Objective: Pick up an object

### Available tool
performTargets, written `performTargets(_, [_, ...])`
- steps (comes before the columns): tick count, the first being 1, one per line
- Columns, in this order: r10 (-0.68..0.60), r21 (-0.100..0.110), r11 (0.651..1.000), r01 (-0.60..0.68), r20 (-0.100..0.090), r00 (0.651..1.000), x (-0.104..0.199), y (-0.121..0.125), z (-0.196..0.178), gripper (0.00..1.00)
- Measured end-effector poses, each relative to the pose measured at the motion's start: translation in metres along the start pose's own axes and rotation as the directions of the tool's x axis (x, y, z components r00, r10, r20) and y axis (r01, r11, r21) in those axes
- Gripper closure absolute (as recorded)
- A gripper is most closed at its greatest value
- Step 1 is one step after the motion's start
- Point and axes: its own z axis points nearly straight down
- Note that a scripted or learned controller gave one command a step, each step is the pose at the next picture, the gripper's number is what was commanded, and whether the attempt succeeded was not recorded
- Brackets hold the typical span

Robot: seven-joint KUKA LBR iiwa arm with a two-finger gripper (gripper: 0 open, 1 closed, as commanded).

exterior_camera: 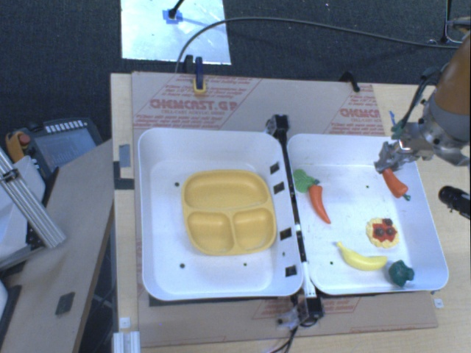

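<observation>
The grey two-finger gripper (390, 162) sits over the right white bin (434, 259), directly above a small orange-red pepper-like toy (396, 184); finger spacing cannot be determined.

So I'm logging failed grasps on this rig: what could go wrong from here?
The claw sits at the top end of the small red-orange pepper-shaped toy, not its middle, so a grasp there may slip off. That toy lies close to the right white bin's far-right wall, which could block a finger. It also looks smooth and tapered, so it might squirt out sideways.
</observation>
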Motion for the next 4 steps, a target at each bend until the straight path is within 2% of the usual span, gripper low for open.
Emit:
performTargets(1, [-0.003, 0.005, 1.000, 0.003, -0.002, 1.000, 0.042, -0.012, -0.002, 1.00])
performTargets(2, [-0.003, 0.007, 1.000, 0.003, -0.003, 1.000, 0.089, -0.023, 0.012, 1.00])
performTargets(3, [-0.003, 0.007, 1.000, 0.003, -0.004, 1.000, 0.147, -0.038, 0.023, 1.00])
performTargets(4, [-0.004, 0.008, 1.000, 0.004, -0.004, 1.000, 0.197, -0.061, 0.021, 1.00])
